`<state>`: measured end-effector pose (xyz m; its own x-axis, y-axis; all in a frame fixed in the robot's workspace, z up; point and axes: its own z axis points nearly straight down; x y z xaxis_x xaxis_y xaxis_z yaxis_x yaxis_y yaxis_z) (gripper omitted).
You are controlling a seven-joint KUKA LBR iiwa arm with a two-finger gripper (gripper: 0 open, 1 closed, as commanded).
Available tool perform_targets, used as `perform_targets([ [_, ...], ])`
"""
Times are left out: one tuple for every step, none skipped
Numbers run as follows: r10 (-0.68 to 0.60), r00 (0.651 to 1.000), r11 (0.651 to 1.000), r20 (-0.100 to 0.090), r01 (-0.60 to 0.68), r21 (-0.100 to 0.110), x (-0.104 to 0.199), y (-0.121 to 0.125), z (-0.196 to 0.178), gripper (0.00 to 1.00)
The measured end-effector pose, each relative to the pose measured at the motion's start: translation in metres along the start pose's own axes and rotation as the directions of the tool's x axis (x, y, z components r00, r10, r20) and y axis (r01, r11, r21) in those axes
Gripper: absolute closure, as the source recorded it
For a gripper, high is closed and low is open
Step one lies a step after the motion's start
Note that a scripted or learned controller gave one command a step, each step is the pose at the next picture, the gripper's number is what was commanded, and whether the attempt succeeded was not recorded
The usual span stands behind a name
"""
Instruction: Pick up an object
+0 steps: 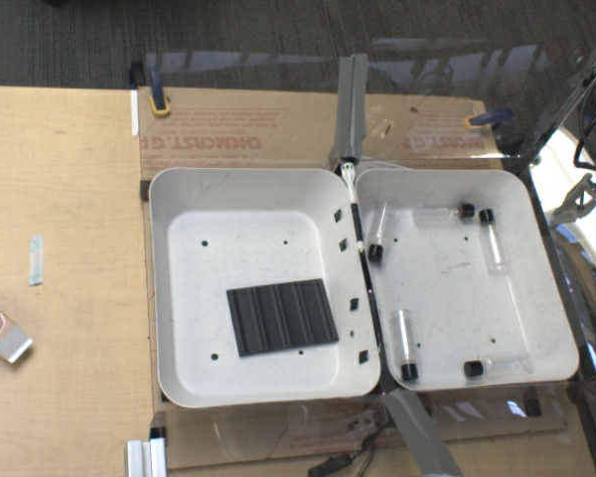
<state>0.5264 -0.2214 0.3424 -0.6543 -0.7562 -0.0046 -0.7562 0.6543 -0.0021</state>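
Note:
A black ribbed rectangular pad lies flat in the left bin, toward its front middle. The right bin holds several clear tubes with black caps. One tube lies along the left wall. Another tube rests near the front left corner. A third tube sits at the back right, with a further tube lying crosswise beside it. One more tube rests against the front wall.
A grey divider post rises between the bins at the back. Cardboard with blue clamps lies behind them. On the tan bench to the left lie a small grey strip and a red-and-white item.

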Motion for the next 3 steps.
perform_targets([
  [-0.152, 0.988, 0.988, 0.000, 0.152, 0.000, -0.007, -0.008, -0.093, 0.00],
  [-0.148, 0.989, 0.989, 0.004, 0.148, 0.000, -0.008, -0.009, -0.101, 1.00],
  [-0.176, 0.984, 0.984, 0.001, 0.176, -0.001, -0.045, -0.051, -0.098, 1.00],
])
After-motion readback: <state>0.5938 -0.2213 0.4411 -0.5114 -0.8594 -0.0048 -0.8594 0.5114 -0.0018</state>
